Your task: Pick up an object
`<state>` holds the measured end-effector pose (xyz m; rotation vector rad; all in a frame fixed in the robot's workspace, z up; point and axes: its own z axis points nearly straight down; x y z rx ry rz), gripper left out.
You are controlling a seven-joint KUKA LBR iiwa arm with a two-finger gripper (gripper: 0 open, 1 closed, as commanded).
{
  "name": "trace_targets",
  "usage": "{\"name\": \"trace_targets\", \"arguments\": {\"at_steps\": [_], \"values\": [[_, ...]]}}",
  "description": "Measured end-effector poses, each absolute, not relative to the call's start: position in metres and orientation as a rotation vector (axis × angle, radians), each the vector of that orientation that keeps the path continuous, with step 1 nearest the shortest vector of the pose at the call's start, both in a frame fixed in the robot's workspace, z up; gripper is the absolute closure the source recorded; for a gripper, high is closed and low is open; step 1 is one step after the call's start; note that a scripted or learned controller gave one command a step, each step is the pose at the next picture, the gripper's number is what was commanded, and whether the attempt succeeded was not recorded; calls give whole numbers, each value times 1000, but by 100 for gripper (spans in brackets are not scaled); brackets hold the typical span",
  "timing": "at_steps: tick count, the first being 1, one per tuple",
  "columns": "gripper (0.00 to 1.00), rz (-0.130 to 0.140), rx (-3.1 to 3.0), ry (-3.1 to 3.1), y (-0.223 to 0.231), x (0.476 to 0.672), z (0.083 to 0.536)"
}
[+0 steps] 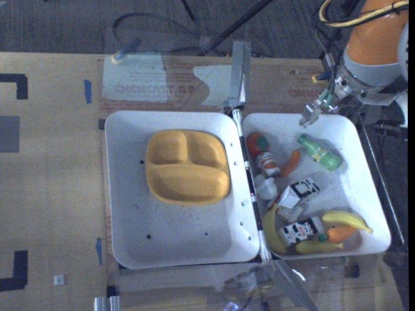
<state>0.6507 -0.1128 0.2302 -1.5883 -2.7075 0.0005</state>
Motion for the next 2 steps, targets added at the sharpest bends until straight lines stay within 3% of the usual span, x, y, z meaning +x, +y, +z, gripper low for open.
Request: {"name": "trace_targets", "arguments": {"at_steps": [1, 2], "values": [[100, -1, -1372, -2832, -158, 668, 228], [100, -1, -1119, -2934, -152, 653, 191]]}}
